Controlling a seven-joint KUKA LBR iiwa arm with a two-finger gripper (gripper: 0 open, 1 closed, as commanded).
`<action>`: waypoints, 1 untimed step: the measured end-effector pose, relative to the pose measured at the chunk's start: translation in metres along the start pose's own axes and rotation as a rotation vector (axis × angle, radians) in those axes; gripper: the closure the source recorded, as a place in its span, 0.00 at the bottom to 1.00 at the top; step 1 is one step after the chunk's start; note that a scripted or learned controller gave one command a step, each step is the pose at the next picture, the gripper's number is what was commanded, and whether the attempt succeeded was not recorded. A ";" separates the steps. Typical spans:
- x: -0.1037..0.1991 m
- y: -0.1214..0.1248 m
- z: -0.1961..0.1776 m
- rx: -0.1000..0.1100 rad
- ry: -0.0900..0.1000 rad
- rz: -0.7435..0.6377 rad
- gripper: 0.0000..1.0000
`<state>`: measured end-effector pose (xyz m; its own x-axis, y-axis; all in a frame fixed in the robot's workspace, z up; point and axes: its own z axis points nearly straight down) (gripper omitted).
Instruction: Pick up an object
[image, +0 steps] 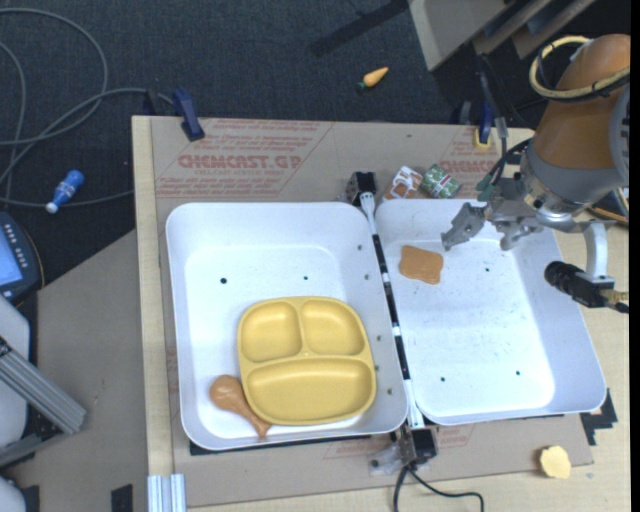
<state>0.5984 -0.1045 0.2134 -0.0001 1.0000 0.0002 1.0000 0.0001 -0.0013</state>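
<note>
A brown toast-like piece (421, 264) lies in the right bin (480, 390) near its upper left corner. My gripper (489, 228) hangs over the far edge of that bin, right of the toast and apart from it, its two fingers spread open with nothing between them. In the left bin (200, 250) sits a yellow divided plate (304, 359), with a tan drumstick-shaped toy (235, 398) lying against its lower left side.
Small wrapped items (424, 181) lie on the bench behind the right bin. A yellow chunk (554, 461) rests on the bench at the front right corner. A black clip (361, 186) sits at the bins' far junction.
</note>
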 end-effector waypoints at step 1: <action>-0.011 0.046 0.136 0.002 0.001 -0.001 0.00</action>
<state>0.6443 -0.1151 0.0777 -0.0014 1.0000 0.0008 1.0000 0.0014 -0.0033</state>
